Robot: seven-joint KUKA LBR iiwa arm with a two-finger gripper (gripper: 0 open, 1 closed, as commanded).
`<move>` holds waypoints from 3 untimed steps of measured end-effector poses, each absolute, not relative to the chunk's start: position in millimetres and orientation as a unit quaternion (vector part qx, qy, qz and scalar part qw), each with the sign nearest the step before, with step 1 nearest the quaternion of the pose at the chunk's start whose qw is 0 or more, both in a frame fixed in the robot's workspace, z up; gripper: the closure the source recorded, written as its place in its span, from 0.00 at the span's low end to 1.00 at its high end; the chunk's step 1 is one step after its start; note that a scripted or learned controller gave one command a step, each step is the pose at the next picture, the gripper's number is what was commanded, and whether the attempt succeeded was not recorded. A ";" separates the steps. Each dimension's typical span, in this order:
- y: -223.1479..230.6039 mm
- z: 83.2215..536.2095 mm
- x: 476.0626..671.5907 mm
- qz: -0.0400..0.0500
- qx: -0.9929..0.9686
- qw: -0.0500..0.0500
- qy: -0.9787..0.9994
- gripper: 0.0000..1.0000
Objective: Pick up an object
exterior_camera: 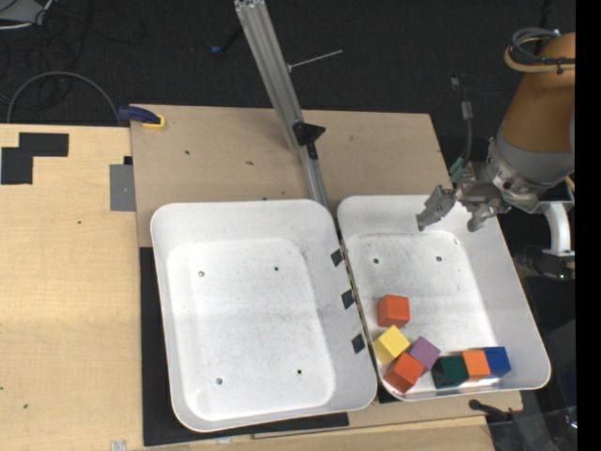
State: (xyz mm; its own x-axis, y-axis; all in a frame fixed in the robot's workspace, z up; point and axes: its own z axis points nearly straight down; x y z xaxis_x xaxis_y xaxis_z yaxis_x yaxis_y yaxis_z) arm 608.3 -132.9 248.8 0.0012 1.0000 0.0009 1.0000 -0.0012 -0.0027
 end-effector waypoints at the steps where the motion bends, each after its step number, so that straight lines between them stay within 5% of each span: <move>1: -133.6 258.6 608.3 0.001 -0.708 0.002 -0.707 1.00; 2: -12.6 221.1 637.8 0.001 -0.705 0.003 -0.709 1.00; 3: 55.2 218.9 591.2 0.002 -0.705 0.004 -0.709 1.00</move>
